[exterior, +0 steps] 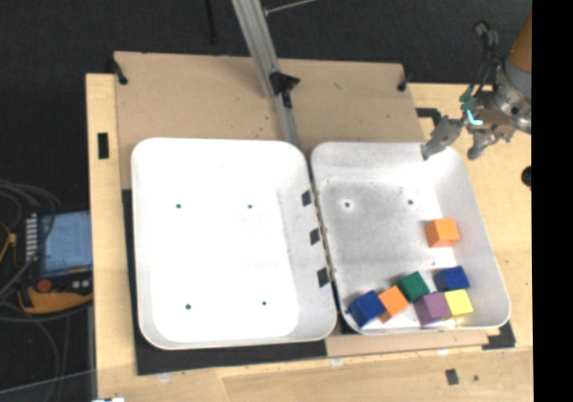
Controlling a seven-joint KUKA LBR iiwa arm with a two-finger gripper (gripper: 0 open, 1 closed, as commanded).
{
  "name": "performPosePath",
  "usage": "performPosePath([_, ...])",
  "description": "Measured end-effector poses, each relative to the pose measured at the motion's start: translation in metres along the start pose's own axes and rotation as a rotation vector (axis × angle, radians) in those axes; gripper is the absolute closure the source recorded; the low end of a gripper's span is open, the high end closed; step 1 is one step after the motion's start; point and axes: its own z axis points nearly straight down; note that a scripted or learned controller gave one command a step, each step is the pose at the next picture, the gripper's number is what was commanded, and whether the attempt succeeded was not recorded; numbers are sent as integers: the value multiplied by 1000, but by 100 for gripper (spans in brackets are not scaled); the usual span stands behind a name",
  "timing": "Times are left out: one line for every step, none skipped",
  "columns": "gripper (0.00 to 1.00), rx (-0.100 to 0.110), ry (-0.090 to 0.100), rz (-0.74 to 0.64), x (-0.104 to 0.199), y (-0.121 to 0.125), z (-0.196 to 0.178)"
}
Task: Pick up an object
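My gripper point(457, 142) hovers over the far right corner of the right bin point(376, 167), its two fingers spread open with nothing between them. An orange cube point(442, 232) lies alone on the right side of that bin, well below the gripper. Along the bin's near edge sits a cluster: a blue cube point(366, 307), an orange cube point(393, 301), a green cube point(414, 286), a purple cube point(433, 308), a yellow cube point(459, 303) and another blue cube point(452, 279).
The left bin point(224, 239) lies beside the right one. A slanted metal rail point(260, 42) runs from the top down to the gap between the bins. Cables and a blue box point(63, 243) sit off the bench at the left.
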Motion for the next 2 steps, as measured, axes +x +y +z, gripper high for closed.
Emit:
performPosePath([0, -4, -5, -2, -1, 0, -3])
performPosePath([0, 1, -4, 2, -7, 8, 54])
